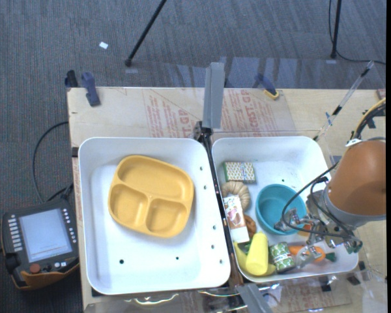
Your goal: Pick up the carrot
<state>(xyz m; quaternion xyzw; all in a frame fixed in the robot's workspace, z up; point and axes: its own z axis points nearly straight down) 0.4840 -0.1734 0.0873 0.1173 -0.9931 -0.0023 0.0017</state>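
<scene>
The carrot (pixel 318 253) is a small orange piece lying in the front right corner of the right bin (pixel 293 150). My gripper (pixel 311 241) is low over that corner, right above the carrot and partly covering it. The grey wrist with its orange band (pixel 360 180) leans in from the right above it. The view does not settle whether the carrot is gripped.
Beside the carrot lie a green item (pixel 281 255) and a yellow item (pixel 257 254). A teal bowl (pixel 272 207), a bottle (pixel 234 218), a round brown thing (pixel 236 190) and a checkered pad (pixel 240 171) share that bin. A yellow divided tray (pixel 151 195) sits in the left bin (pixel 98 175).
</scene>
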